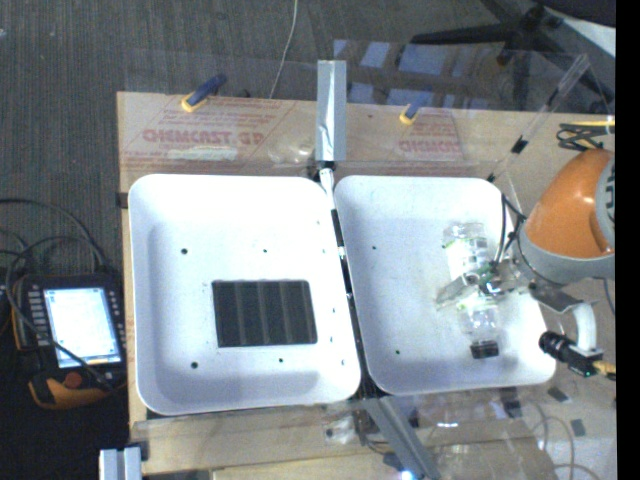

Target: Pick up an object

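Note:
A dark ribbed rectangular block (263, 313) lies flat in the middle of the left bin (160, 228). My gripper (473, 286) hangs low over the right side of the right bin (400, 218), far from the block. It looks pale and glassy against the white floor. Just below it, on the bin floor, sits a small dark piece (484, 348); whether the gripper touches it is unclear. The arm's orange band (568, 216) comes in from the right edge.
The two bins meet at a dark seam (342, 268) in the middle. A lit handheld screen (78, 326) with cables lies left of the bench. Yellow clamps (203, 91) sit on the back board. A chair base (500, 8) stands behind.

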Controlling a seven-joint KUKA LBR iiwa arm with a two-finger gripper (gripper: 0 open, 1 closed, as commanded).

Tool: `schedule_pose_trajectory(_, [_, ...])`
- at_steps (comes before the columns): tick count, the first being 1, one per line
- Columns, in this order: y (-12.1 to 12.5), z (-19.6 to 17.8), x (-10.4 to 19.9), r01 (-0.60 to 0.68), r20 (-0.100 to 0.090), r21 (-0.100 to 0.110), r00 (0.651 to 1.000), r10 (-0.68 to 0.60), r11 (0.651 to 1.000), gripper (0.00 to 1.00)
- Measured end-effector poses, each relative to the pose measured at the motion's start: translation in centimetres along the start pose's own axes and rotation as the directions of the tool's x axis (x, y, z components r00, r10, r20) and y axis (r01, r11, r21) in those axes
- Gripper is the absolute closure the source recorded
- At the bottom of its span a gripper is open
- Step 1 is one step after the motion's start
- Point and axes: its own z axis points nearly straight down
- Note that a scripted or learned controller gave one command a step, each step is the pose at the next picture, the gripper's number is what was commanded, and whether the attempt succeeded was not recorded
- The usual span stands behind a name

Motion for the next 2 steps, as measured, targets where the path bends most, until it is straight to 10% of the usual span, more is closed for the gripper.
schedule_pose_trajectory(2, [-3.15, -0.02, 0.95, 0.155, 0.009, 0.003, 0.988, -0.155, 0.988, 0.00])
